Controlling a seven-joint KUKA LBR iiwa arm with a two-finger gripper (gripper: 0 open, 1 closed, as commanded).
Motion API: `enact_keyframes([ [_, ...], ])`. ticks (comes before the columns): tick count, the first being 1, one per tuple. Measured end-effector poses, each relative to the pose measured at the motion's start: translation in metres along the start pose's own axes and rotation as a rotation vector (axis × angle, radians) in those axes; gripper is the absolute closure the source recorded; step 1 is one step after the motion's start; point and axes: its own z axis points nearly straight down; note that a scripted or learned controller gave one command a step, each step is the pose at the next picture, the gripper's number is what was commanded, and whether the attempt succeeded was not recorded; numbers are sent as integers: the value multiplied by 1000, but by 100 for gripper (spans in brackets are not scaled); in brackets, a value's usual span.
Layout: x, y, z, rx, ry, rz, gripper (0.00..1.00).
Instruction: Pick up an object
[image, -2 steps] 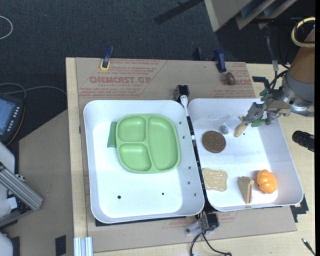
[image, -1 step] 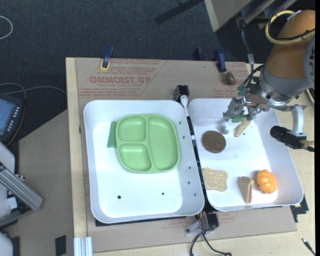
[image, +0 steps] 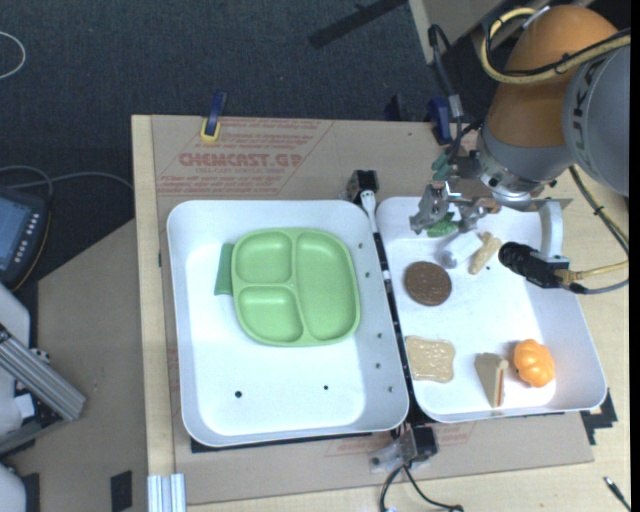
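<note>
My gripper (image: 440, 215) hangs over the far left corner of the right bin (image: 565, 312). A small green piece (image: 441, 229) shows right under it, and I cannot tell whether it is held. Just to the right lies a short beige stick (image: 484, 252). Nearer the front is a round brown cookie (image: 428, 283). A slice of toast (image: 430, 359), a tan wedge (image: 491, 378) and an orange fruit (image: 533, 362) line the bin's near edge.
A green divided plate (image: 296, 286) lies in the left bin (image: 200, 340), with a darker green piece (image: 223, 270) under its left edge. The ridge between the bins (image: 385, 290) runs just left of the cookie. The arm comes in from the upper right.
</note>
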Motion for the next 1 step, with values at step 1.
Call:
enact_keyframes([
  [1, 42, -10, 3, 5, 2, 0, 100],
])
